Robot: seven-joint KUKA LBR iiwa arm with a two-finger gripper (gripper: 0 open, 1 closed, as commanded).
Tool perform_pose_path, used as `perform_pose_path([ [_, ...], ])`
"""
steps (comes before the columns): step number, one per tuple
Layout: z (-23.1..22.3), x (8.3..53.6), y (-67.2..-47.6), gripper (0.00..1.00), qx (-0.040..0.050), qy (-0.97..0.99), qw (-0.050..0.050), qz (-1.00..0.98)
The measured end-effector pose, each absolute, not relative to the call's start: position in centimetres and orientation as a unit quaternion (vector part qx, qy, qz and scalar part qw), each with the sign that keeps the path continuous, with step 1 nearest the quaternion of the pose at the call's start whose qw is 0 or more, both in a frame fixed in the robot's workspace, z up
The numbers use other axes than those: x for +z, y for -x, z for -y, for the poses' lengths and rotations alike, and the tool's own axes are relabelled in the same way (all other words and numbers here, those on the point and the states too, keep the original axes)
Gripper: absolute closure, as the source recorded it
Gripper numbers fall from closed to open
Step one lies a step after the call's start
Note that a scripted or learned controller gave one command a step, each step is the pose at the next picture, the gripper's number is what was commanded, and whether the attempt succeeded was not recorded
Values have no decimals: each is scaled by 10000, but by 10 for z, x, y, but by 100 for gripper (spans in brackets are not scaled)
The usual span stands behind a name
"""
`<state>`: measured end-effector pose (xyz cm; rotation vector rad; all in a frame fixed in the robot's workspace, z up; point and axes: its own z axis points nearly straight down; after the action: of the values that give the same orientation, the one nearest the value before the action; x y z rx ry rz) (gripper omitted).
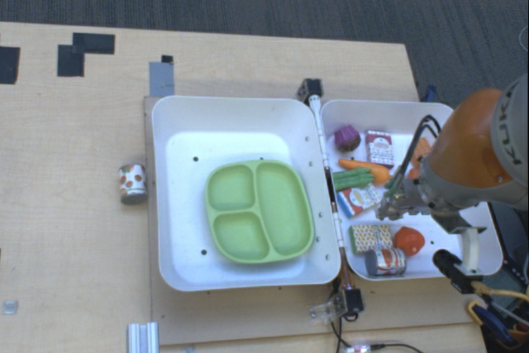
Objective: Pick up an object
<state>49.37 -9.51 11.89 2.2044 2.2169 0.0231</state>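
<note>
While the arm [479, 149] reaches over the right bin [438, 110], its gripper [392, 207] hangs low among the toys there; whether it is released or clenched cannot be told. Just left of it lies a small packet [357, 200], with a carrot [364, 167] and green pod [354, 178] up-left. Below it sit a patterned block [371, 238], a tomato [408, 240] and a can [385, 262]. Farther up are a purple piece [346, 136] and a red carton [379, 148]. Well left, a green plate [259, 212] rests in the other bin [240, 113].
</note>
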Motion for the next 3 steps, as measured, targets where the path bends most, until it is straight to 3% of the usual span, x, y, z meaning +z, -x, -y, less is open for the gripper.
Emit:
perform_pose_path([
  [1, 95, 119, -494, 0, 73, -7049, 75, -7092],
  [2, 94, 129, -495, 100, 88, -7041, 86, -7099],
  [3, 94, 129, -495, 0, 88, -7041, 85, -7100],
])
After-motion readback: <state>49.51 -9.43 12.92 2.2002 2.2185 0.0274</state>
